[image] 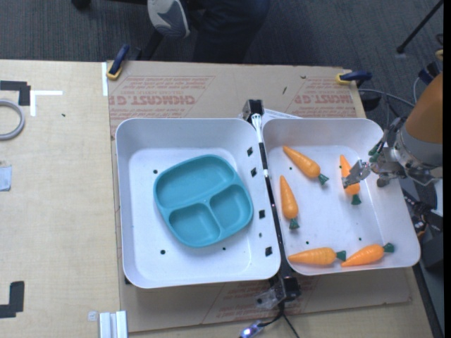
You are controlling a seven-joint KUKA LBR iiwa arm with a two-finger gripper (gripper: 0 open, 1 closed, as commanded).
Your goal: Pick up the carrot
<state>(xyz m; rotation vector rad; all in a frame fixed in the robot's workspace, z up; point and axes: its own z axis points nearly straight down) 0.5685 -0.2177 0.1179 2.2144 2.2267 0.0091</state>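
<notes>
Over at the right bin's (pixel 399 210) far side, the gripper (pixel 354 177) sat right on an upright carrot (pixel 347 176). Couldn't tell how it was set. Four more carrots lay loose, probably scattered as alternate targets.

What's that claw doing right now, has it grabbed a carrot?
Gripper: right at a carrot near the right bin's far side; whether it is open, shut or gripping cannot be told.

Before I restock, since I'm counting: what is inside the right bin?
The right bin holds five carrots. The hand sits over the fifth, covering part of it.
</notes>
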